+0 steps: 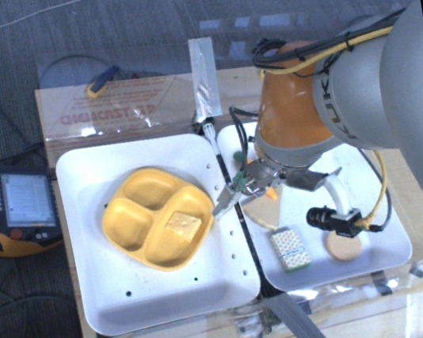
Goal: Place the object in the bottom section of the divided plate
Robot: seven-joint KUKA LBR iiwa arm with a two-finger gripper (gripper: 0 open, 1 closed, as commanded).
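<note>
The yellow divided plate (135, 217) sits in the left white bin (105, 302). A pale, flat square piece (182, 225) lies in the plate's lower right section. My gripper (232, 193) hangs over the wall between the two bins, just right of the plate's edge and a little above and to the right of the square piece. The orange band and grey wrist stand over the right bin (386, 251) behind it. I see nothing held in the gripper.
The right bin holds a green-and-white patterned block (289, 248), a round tan disc (343, 247) and a flat tan piece (261, 212) partly under the wrist. A black cable fitting (331, 219) hangs near the disc. A handheld pendant (17, 209) lies left of the bench.
</note>
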